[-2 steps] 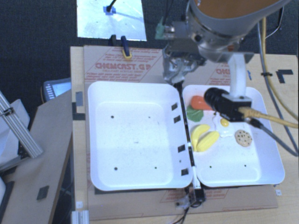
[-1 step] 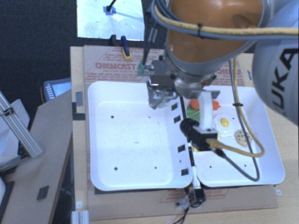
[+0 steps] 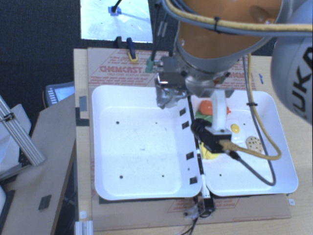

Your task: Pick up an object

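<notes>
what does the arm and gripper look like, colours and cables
The arm is a glossy grey shell with part of black KUKA lettering, and a wide orange band above the wrist. A yellow cable held by a black tie crosses the band. The gripper is small, bare grey metal.

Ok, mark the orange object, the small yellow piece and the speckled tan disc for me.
orange object [image 3: 206,106]: camera view, on its visible rounded top, beside the pale bracket.
small yellow piece [image 3: 235,128]: camera view, on its middle.
speckled tan disc [image 3: 253,142]: camera view, on the centre of its flat face.
</notes>
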